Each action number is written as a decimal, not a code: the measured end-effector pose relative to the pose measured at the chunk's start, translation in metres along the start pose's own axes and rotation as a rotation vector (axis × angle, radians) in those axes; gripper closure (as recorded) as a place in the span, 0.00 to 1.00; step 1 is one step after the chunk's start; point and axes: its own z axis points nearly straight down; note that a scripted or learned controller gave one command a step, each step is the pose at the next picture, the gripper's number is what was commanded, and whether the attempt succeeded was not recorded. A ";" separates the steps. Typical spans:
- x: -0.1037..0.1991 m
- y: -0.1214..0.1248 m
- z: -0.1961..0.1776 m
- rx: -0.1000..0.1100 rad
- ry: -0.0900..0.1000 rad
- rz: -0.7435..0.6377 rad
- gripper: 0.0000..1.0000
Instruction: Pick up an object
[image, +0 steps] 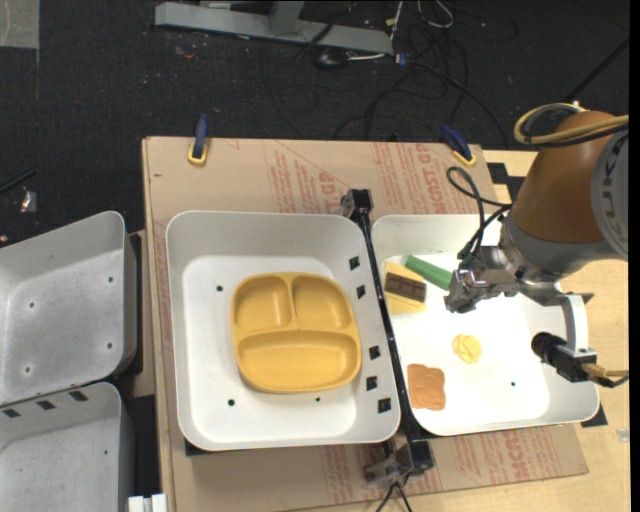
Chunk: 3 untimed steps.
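Worktop board (300, 165), far edge: red print, upside down, not legible.
Arm housing (612, 185), right: letters "UK" seen.

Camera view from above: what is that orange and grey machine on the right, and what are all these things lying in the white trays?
It is a robot arm, seen from one camera fixed above the bench, looking down at a slant. The arm reaches in from the right, and its pincer hovers over the right bin. That bin holds small things to pick up: a green piece, a brown and yellow block, a yellow lump and an orange piece. The left bin holds a yellow divided plate. Nothing looks held.
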 end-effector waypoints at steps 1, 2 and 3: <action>0.052 0.006 -0.009 -0.002 -0.001 -0.001 1.00; 0.104 0.001 -0.021 -0.002 0.000 -0.002 1.00; 0.162 0.003 -0.018 -0.002 -0.001 0.000 1.00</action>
